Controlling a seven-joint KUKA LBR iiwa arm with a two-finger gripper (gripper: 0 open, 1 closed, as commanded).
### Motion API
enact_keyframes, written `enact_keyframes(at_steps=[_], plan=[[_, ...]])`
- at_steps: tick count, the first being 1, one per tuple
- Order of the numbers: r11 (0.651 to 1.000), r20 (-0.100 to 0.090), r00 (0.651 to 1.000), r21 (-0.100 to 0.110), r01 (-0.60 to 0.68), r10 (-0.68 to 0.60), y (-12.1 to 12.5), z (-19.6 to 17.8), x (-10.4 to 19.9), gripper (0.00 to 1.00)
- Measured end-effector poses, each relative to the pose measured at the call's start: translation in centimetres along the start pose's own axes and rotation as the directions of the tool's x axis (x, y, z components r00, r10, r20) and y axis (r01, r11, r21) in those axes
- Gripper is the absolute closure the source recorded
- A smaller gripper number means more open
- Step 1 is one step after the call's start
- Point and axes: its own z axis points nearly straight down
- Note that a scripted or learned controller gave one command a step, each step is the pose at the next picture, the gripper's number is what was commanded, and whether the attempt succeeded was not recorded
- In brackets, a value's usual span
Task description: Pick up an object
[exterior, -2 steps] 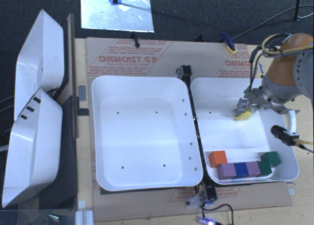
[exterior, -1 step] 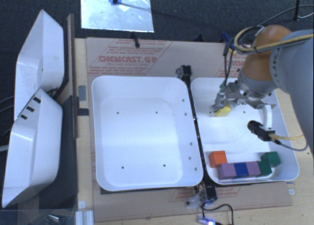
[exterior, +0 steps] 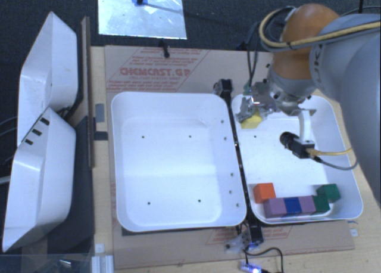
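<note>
Two white bins on my bench; right bin has my gripper low at its far-left corner, touching a yellow block. Grip state, I cannot tell. Block looks light, rigid; I'd pinch its flat sides.

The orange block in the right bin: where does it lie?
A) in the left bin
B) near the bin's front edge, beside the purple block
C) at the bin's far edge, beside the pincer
B: the orange block lies near the right bin's front edge, touching the purple block.
</note>
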Motion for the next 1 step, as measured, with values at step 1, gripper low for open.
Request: enact_keyframes(at_steps=[1], plan=[[1.000,0.001,1.000,0.007,-0.002,0.002,-1.91,0.40,6.54,1.00]])
